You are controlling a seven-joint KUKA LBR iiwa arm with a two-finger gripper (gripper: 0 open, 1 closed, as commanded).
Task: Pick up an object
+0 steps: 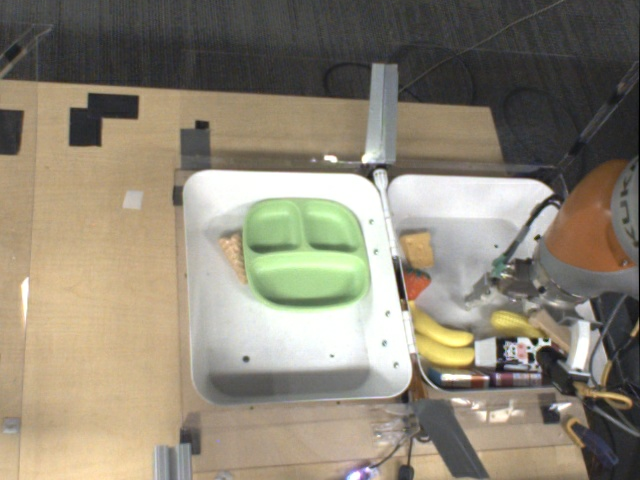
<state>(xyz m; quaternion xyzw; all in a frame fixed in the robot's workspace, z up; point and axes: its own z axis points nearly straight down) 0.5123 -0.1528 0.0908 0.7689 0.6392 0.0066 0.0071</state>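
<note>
Wooden bench (90,298) carries two white bins side by side, dark carpet beyond it at the top, cables trailing there. Left bin (215,318) holds a green divided tray (303,251), three compartments, sitting flat toward the bin's upper middle; a tan textured item (233,255) pokes out from under the tray's left edge, touching it. Right bin (470,213) has the clutter packed along its lower and left parts: a tan block (418,249) near the divider wall, a red item (417,285) just below it, two bananas (443,338) stacked touching each other below that, a third yellow banana-like piece (515,321) to their right, a dark marker (480,378) along the bottom wall, and a small printed box (518,352) just above it. Arm comes in from the right, orange band (590,230) over the right bin's right edge. End effector (500,283) is low inside the right bin, over bare floor between the red item and the yellow piece, close to the yellow piece's upper end. Can't tell how wide it stands, too small and cluttered. Nothing visibly held.
</note>
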